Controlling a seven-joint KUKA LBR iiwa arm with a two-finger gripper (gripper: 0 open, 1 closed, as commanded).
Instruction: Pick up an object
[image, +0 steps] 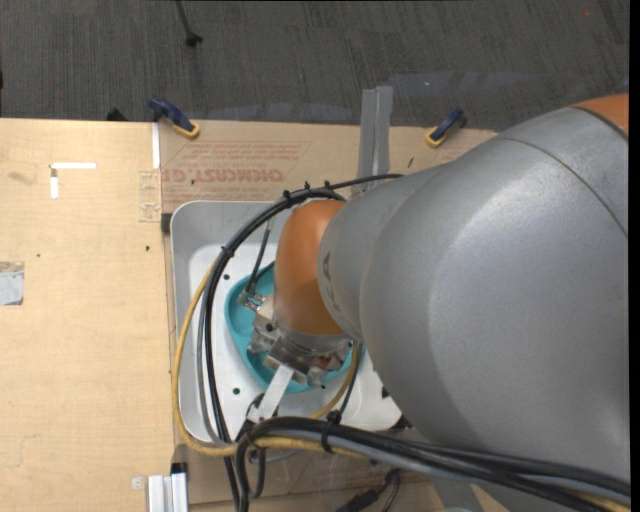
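You see the grey arm (480, 300) filling the right half of the view, its orange band (305, 270) bent down into the left white bin (190, 260). Below the band the wrist flange and the gripper (275, 385) point down toward the bin's near edge, and a pale finger-like piece slants down and left from there. You cannot tell from this angle whether the tool is released or clenched, because the wrist and the cables cover it.

The one object you can make out is a teal, dish-like thing (243, 318) lying on the bin floor right under the wrist. Its curved rim peeks out on the left of the flange and again at the lower right. Whether the tool touches it is hidden.

Black and yellow cables (205, 330) loop around the wrist along the bin's left side and cross its near rim, blocking your sight of that corner. Two blue-and-orange clamps (175, 117) grip the cardboard sheet (250, 165) behind the bin. The wooden bench (80, 330) stretches to the left.
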